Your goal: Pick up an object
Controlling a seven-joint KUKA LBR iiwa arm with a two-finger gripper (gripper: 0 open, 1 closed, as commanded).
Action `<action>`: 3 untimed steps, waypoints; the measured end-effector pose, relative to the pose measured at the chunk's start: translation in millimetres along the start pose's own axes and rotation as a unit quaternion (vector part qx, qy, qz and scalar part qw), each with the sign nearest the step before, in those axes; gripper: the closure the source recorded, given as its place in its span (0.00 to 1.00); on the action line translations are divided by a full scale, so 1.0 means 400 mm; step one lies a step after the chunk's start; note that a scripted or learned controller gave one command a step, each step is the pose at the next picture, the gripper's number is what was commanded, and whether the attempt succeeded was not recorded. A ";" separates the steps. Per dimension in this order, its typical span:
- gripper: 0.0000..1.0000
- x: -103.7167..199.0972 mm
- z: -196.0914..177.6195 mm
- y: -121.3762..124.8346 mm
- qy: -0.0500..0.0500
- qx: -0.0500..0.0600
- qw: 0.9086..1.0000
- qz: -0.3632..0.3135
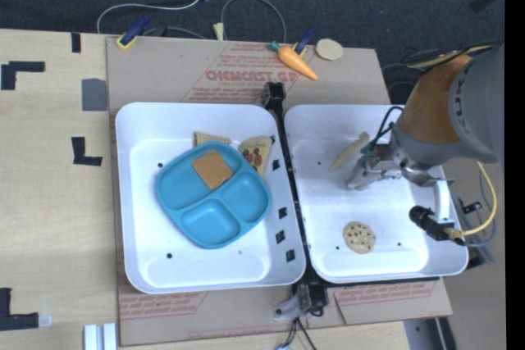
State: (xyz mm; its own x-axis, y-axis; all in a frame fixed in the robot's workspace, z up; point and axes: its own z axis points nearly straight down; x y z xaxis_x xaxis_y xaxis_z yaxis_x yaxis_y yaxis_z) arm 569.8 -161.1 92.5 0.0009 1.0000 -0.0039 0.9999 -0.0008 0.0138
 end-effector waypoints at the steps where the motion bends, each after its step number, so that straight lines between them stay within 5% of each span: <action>1: 1.00 0.047 -0.064 0.057 0.002 0.006 1.000 -0.002; 2: 1.00 0.096 0.004 -0.069 0.003 0.011 1.000 0.000; 3: 0.00 0.094 0.000 -0.063 0.002 0.008 1.000 0.000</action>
State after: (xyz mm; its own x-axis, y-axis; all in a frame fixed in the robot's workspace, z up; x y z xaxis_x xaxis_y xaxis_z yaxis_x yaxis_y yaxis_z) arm 544.8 -123.5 92.0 -0.0001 1.0000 0.0008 1.0000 0.0001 -0.0022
